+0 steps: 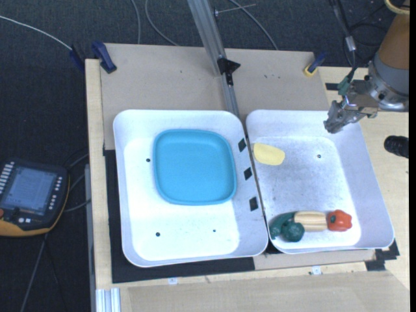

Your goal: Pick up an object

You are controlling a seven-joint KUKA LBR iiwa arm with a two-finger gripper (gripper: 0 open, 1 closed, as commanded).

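The right bin [364,168] holds a pale yellow piece [268,154] near its upper left. Along its front edge lie a dark green object [288,229], a tan roll-shaped object [311,221] and a red object [338,220], side by side. My gripper [337,119] hangs over the bin's upper right corner, far from all of them. Nothing shows between its fingers.
A blue square plate [194,166] lies in the left bin [133,233]. A metal pole [209,34] slants across the bench behind the bins. Blue and yellow clamps sit at the bench's back corners. A handheld pendant [29,195] lies on the floor at left.
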